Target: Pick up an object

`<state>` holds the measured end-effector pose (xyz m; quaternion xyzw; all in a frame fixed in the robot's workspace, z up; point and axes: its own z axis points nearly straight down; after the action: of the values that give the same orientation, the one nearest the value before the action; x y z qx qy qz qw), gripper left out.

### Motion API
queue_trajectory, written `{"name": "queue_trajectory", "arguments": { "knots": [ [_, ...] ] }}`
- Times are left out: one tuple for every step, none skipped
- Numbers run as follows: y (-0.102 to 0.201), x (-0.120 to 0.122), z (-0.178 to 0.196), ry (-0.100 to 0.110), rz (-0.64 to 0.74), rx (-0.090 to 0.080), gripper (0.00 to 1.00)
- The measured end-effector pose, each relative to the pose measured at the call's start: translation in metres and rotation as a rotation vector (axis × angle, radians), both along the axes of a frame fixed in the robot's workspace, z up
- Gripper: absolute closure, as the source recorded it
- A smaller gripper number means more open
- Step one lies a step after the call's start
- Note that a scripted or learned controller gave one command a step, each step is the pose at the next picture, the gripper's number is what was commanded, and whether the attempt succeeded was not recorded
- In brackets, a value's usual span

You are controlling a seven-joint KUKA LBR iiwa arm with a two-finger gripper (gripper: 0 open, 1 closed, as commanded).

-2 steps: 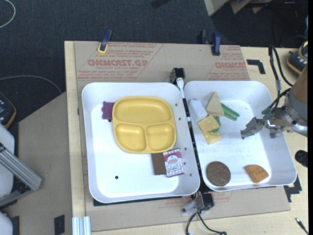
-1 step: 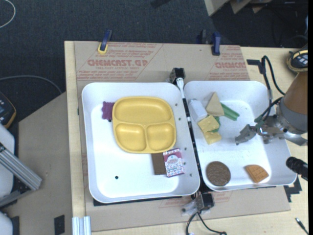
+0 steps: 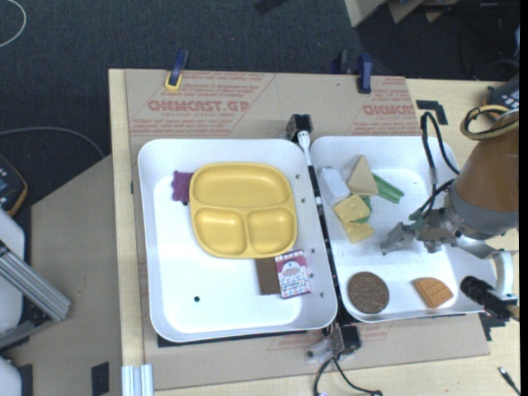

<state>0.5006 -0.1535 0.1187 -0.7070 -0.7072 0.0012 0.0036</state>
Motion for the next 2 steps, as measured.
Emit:
{"name": "queue_trajectory", "arguments": {
  "knots": [
    [0.001, -0.001, -0.036, -0.002, -0.001, -0.001, 0.00],
    [0.000, 0.000, -0.024, -0.007, -0.002, -0.003, 1.00]
  ]
}}
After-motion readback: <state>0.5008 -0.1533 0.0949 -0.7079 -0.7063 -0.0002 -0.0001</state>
